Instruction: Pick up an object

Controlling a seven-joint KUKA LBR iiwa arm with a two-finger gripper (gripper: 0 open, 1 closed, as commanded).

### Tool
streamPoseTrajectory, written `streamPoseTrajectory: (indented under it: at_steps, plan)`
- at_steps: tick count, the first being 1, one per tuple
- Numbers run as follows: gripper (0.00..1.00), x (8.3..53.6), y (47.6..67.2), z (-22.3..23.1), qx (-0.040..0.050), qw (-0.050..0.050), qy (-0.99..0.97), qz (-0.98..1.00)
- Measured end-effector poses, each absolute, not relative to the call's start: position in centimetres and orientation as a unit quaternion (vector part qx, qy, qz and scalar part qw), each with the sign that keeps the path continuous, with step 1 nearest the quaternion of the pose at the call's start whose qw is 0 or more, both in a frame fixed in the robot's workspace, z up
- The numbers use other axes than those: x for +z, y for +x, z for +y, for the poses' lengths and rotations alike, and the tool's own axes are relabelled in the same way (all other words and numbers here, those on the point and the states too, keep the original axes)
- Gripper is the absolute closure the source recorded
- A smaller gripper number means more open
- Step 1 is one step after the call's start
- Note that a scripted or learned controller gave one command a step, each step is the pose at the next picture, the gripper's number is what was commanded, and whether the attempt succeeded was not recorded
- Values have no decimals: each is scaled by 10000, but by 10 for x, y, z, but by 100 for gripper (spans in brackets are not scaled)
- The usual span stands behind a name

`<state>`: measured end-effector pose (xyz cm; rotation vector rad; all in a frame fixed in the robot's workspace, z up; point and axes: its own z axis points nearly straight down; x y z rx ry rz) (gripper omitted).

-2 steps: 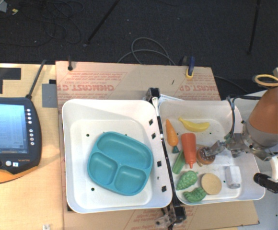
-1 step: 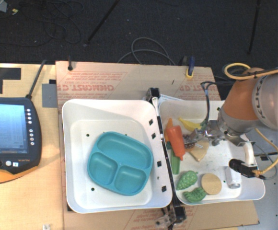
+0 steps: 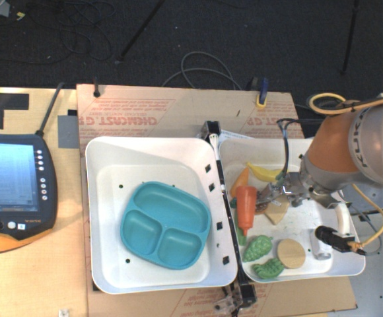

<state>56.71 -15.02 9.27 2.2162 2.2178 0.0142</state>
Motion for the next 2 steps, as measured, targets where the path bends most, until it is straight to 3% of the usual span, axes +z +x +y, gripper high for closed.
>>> streamPoseTrajectory:
  at_steps: [1,2]
  plan:
    - [100,106,569,-152,58,39,7073,7069]
    - [100,195,557,-95,24,9,7051,7091]
